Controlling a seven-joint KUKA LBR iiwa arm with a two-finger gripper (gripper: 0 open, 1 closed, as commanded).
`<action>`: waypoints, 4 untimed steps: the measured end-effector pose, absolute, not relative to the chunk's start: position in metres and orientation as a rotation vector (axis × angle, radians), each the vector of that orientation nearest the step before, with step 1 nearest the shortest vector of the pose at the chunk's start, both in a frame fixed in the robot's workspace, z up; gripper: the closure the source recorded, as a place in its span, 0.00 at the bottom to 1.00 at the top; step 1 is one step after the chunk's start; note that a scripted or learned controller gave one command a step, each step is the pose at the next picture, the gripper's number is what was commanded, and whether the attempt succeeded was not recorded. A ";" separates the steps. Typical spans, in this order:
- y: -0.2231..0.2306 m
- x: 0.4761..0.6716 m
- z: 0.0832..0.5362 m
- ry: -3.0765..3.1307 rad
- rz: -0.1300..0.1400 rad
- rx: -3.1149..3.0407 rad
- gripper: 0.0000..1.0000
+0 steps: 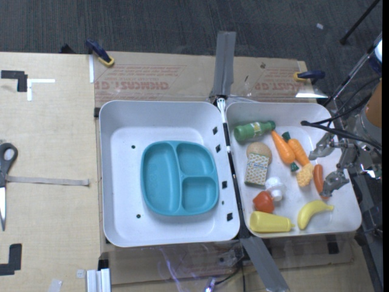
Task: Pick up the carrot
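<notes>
two carrots lie side by side in the right bin, upper middle, clear of the pincer. it hangs at the bin's right edge, prongs spread wide and gripping nothing, likely staged for approach.

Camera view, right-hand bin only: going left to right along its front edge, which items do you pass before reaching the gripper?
Yellow bottle → banana → gripper at the bin's right side.
</notes>
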State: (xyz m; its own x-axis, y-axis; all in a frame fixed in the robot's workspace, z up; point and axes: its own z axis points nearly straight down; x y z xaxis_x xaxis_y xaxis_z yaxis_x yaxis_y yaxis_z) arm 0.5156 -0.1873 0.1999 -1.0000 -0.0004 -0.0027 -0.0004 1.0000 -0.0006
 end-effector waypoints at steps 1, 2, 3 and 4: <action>-0.194 0.552 0.096 3.137 0.000 0.116 0.00; -0.193 0.554 0.107 3.132 -0.004 0.110 1.00; -0.140 0.588 0.205 3.134 0.000 0.170 1.00; -0.055 0.563 0.192 3.109 0.000 0.444 1.00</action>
